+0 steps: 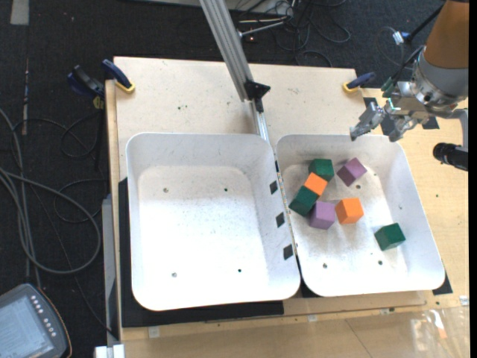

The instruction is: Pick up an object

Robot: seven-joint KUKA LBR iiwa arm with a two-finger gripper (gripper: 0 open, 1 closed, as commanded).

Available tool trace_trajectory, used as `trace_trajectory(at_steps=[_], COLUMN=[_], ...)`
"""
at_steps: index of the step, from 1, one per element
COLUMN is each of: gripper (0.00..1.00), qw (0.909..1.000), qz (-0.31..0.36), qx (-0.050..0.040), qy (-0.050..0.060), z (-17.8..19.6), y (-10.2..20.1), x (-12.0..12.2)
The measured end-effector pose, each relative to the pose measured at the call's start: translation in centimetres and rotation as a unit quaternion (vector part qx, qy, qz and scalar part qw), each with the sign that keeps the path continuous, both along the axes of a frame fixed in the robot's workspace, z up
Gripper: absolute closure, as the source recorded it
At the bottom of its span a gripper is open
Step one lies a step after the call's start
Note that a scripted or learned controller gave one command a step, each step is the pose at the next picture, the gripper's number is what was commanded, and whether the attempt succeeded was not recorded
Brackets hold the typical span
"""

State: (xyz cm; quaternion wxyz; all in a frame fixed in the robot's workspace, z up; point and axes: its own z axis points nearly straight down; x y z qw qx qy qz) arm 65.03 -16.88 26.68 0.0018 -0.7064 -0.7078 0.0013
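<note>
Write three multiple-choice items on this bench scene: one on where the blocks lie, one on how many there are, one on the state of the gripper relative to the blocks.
1. Where do the blocks lie?
A. In the left bin
B. In the right bin
C. On the bare bench

2. How many blocks are there?
A. Four
B. Ten
C. Seven

3. How does the gripper stand to the blocks?
A. Above the right bin's far rim, apart from every block
B. Pressed onto the lone green block
C. Over the left bin

Key:
1 B: the blocks all sit inside the right bin.
2 C: three green, two orange, two purple, among them a purple block and an orange block.
3 A: the gripper hangs over the far rim, with no block between its fingers.
</note>
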Motion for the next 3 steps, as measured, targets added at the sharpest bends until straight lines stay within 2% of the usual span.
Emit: trace_trajectory(at_steps=[1, 2, 3], gripper=[0.0, 0.0, 0.0], qw=[1.0, 1.0, 1.0], qz=[0.001, -0.001, 0.0], qx=[-0.0009, -0.0006, 0.0], qy=[-0.002, 0.0, 0.001], z=[0.3, -4.1, -9.6], y=[0.0, -0.3, 0.6], x=[0.1, 0.1, -0.4])
